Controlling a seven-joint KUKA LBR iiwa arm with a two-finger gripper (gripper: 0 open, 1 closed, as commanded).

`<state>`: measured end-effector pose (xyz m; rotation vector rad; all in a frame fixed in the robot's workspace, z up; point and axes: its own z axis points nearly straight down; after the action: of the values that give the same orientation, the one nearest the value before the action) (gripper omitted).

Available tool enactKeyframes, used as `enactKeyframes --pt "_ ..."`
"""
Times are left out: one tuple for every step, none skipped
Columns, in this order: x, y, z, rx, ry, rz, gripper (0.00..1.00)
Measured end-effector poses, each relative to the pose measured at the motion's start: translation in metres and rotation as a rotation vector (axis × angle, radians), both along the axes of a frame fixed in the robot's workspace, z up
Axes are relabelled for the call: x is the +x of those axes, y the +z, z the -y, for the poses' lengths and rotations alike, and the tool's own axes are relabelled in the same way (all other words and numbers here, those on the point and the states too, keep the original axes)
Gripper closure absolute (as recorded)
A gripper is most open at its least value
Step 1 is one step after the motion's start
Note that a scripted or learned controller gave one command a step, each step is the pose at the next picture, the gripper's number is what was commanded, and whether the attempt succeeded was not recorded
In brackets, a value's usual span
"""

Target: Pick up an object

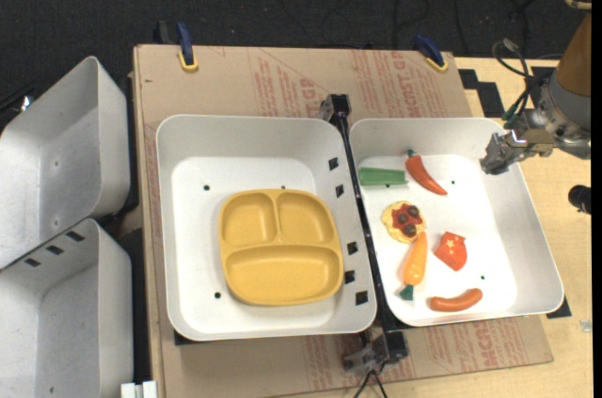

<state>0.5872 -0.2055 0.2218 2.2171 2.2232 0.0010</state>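
Your gripper [496, 155] hangs over the right bin's [527, 227] far rim, jaw state unreadable. Approach step: next, you descend onto the nearby red chili [425, 174], still lying loose.

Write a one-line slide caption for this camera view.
Tool at the right bin rim; toy foods inside; yellow tray in left bin.

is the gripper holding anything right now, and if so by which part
Nothing is held. The gripper sits at the right bin's upper right edge, apart from the toy food; the nearest piece, the red chili pepper, lies to its left.
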Motion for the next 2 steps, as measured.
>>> enactKeyframes --pt "-0.003 0.004 -0.062 0.002 0.005 -0.002 1.0" --pt "0.003 -0.005 -0.117 0.002 0.005 -0.002 1.0"
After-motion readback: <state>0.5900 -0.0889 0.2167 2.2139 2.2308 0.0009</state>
